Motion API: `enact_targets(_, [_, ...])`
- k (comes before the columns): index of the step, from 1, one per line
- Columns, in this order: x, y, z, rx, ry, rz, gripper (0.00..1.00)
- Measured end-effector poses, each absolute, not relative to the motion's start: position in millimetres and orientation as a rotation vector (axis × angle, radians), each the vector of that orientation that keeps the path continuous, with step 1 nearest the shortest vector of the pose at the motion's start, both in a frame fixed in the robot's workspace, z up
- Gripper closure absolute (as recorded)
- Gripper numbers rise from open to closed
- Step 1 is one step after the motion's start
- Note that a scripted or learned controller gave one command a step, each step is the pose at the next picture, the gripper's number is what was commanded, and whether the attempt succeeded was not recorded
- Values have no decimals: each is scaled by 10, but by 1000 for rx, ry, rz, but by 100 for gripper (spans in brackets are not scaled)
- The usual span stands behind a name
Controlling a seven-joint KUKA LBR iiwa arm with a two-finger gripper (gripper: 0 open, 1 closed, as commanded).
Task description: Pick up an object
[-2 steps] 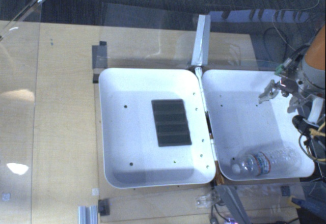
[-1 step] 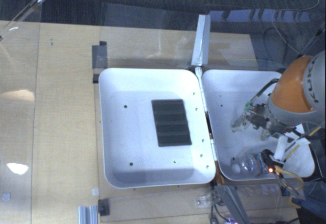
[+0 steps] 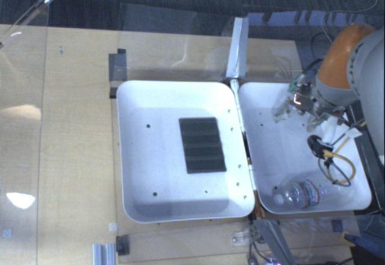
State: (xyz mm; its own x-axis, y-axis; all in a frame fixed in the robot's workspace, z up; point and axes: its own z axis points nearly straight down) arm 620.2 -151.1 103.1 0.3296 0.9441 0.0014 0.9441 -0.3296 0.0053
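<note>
Lying on its side in the lower part of the right bin (image 3: 264, 137), a clear plastic bottle (image 3: 298, 193) is the one loose object that can be picked out, with its cap end toward the lower left. A bluish label wraps its middle, but any print on it is too small and blurred to read. No other writing or brand mark can be made out anywhere in the frame.

At the upper right, the grey arm (image 3: 370, 65) with its orange band (image 3: 343, 56) reaches in over the right bin, and its bulk is cut off by the frame's right edge. The gripper (image 3: 301, 103) sits below the band, over the upper part of that bin, well apart from the bottle. It is a cluttered knot of metal and cable with a small reddish glow, and whether its jaws are spread or pressed together cannot be told; nothing can be seen between them.

A looping black and yellow cable (image 3: 331, 158) hangs over the bin's right side. In the middle of the left bin (image 3: 138, 155) lies a dark ribbed rectangular pad (image 3: 203, 145). Glare on the clear panels at the frame's left washes out the bench (image 3: 60, 155) there.
</note>
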Motion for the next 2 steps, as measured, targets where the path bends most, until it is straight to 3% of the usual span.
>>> enact_targets(1, [6068,-1960,2373,2578,1786,7,0])
enact_targets(2, [5351,-1624,1981,2833,1360,2,0])
